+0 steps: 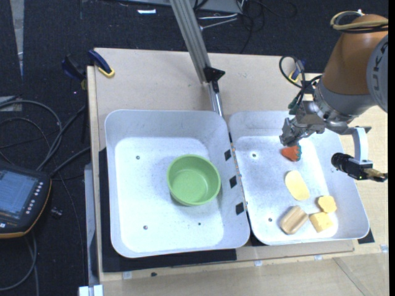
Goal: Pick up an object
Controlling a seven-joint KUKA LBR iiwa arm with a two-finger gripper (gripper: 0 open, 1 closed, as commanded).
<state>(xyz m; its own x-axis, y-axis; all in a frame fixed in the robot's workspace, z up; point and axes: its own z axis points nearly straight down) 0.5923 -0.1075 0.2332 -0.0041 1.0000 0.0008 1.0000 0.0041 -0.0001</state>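
I see the arm reaching in from the right, with the pincer lowered over the far part of the right bin. Just below its tip sits a small red-orange object, touching or very nearly touching the pincer; from this slanted angle I cannot tell whether the fingers are open or closed, nor whether the object sits between them.

Nearer in the same bin I see a pale yellow oval piece, then a tan loaf-shaped block at the near side, with two small yellow cubes just to its right.

The left bin holds a green bowl, upright, roughly at its middle. Both bins rest side by side on the pale tabletop.
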